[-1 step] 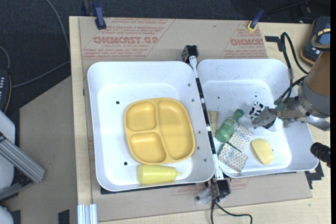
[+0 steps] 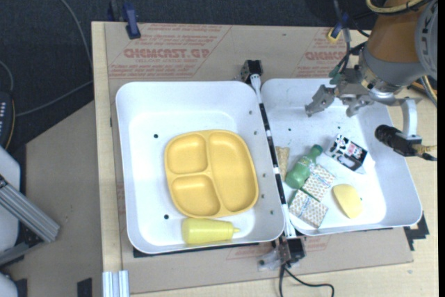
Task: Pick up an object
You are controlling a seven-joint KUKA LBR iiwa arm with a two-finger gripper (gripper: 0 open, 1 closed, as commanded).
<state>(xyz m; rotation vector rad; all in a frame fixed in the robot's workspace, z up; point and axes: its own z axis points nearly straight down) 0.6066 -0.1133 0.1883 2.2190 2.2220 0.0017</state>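
White right bin (image 2: 292, 97), jaws (image 2: 338, 102) open over bare far end, objects near front rim

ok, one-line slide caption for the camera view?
KUKA arm's gripper poised open above the right bin; yellow divided plate and yellow bottle in the left bin.

Robotics lab: grey-and-orange industrial arm (image 2: 400, 31) at 2 o'clock; two shallow white plastic bins (image 2: 139, 149) clamped on cardboard-covered bench (image 2: 104, 115); loose cables.
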